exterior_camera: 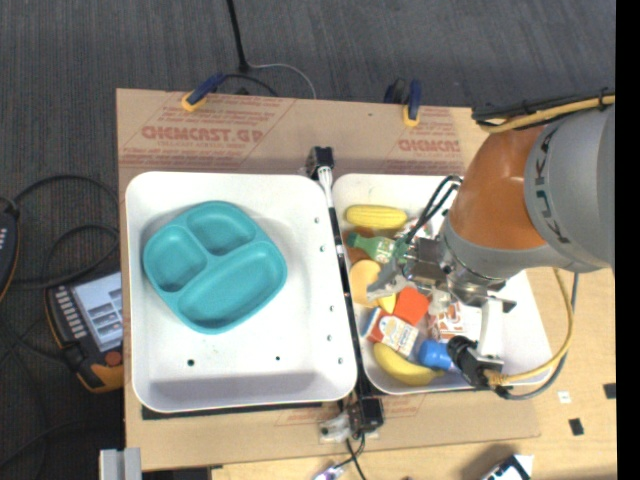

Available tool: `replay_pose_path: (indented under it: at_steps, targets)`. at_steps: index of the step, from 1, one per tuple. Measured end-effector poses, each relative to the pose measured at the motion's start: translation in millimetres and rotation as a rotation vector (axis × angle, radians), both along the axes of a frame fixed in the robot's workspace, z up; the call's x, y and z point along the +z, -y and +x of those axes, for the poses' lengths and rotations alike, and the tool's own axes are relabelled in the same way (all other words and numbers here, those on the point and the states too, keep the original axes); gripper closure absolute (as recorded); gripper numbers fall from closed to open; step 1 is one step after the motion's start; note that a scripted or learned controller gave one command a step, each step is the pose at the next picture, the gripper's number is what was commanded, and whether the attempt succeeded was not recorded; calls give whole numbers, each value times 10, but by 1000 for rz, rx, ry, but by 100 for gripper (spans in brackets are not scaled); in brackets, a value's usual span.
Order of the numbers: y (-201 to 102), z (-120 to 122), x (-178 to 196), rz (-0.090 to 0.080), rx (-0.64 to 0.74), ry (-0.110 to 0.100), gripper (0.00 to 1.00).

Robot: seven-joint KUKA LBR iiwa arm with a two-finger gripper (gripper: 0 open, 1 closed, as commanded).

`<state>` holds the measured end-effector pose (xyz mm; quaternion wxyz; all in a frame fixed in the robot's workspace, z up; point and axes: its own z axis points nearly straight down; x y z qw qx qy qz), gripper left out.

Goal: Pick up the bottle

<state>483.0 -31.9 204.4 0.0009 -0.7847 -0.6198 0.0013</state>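
Orange and white, with a blue cap, the bottle [408, 334] lies on its side low in the right bin [530, 340], resting against a smooth yellow banana [398, 365]. Just above it the gripper [408, 268] hangs over the clutter; how it is set I cannot tell. A ridged yellow corn cob [375, 216] and a green-topped item [375, 247] lie further up that bin. The left bin [240, 368] holds a teal plate [214, 264] with three rounded compartments.
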Motion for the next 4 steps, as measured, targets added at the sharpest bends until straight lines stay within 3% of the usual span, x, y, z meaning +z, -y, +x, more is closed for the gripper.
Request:
replay_pose_path:
  at_steps: [1, 2, 3, 4]
  targets:
    - [365, -1, -206, 0, 85, 0, 0]
    - [637, 12, -801, 1, 171, 4, 0]
    - [738, 49, -876, -9, 334, 18, 0]
    - [741, 134, -910, 2, -117, 41, 0]
